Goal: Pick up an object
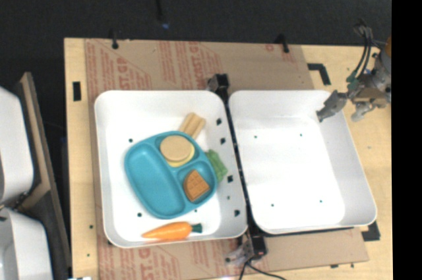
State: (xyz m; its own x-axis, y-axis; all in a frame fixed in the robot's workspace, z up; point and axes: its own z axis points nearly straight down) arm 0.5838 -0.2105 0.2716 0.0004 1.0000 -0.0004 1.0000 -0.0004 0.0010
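Observation:
The left bin holds a blue divided tray. On the tray lie a round tan biscuit and a brown waffle-like square. A pale wooden block leans at the tray's far edge, and a green piece pokes out on its right. An orange carrot lies near the bin's front wall. My gripper hangs over the far right corner of the right bin, open, with nothing between its fingers, well away from all the objects.
A black clamp sits at the far end of the seam between the two bins. The bins rest on a cardboard sheet on the bench. White equipment stands off the bench's left side.

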